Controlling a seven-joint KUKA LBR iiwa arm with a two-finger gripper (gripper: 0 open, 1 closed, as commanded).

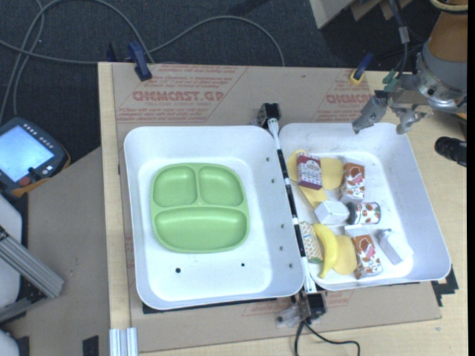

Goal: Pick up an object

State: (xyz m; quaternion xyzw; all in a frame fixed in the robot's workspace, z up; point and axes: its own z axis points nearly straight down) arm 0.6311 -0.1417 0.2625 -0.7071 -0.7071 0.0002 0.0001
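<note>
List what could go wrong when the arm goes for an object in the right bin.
1. The items are packed tight: the banana, small can and cartons touch, so a descent may hit two at once.
2. The gripper hangs open above the right bin rim's far edge; a low move inward might clip it.
3. The can is round and may roll away.

Even, bright overhead light falls across the worktop (185, 87). The white bins (200, 143) look nearly washed out, with soft, faint shadows at their rims. Focus is fairly sharp; the dark floor (59, 21) stays dim.
</note>
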